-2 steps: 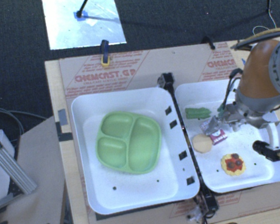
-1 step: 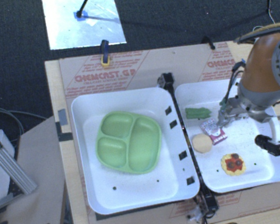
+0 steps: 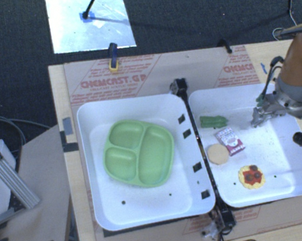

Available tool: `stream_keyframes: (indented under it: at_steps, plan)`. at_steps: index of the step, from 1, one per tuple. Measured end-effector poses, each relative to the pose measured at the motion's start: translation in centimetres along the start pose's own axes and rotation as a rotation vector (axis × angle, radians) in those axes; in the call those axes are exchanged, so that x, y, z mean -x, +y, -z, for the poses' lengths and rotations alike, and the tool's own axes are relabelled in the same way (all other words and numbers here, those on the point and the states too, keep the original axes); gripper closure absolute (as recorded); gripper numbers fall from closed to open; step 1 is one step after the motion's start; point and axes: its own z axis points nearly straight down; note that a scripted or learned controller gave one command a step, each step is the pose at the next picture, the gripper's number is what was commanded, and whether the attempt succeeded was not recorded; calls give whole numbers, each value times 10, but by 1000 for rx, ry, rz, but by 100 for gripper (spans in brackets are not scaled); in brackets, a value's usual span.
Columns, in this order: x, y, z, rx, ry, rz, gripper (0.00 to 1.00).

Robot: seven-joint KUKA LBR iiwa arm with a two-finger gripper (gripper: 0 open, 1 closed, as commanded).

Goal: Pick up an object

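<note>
The right bin (image 3: 300, 179) holds a green object (image 3: 213, 120) near its upper left, a small pink and white packet (image 3: 229, 140), a tan round cookie (image 3: 218, 154) and a yellow disc with red spots (image 3: 251, 177). My gripper (image 3: 260, 114) hangs over the upper right part of this bin, to the right of the green object and apart from every item. Nothing shows between its fingers. A green divided plate (image 3: 139, 153) lies in the left bin (image 3: 105, 208).
The two white bins sit side by side on a cardboard sheet (image 3: 149, 72), joined by a black clip strip (image 3: 194, 144). The arm's orange band (image 3: 301, 61) rises at the right edge. A metal frame (image 3: 0, 167) stands at the left.
</note>
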Motion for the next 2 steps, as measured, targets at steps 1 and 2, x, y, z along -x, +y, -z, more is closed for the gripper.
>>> stream_keyframes:
  at_steps: [1, 2]
  plan:
    - [9, 49, 24, 3, 1, 8, 100]
    - [-58, 29, 100, -1, 5, 11, 100]
